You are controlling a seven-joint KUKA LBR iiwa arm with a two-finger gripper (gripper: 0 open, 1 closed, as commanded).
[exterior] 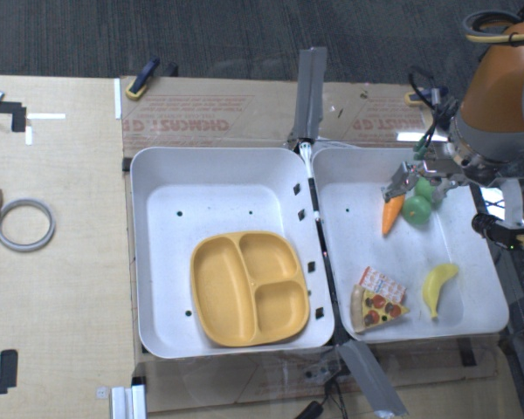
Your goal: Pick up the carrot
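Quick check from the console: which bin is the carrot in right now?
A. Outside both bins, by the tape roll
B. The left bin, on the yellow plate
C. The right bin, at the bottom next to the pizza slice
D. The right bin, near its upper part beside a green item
D: the carrot lies in the right bin's upper part, right beside the green item, just below the pincer.

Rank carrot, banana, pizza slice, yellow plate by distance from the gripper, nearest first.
From the gripper:
1. Carrot, right at its tip, right bin.
2. Banana, right bin, front right.
3. Pizza slice, right bin, front left.
4. Yellow plate, left bin.
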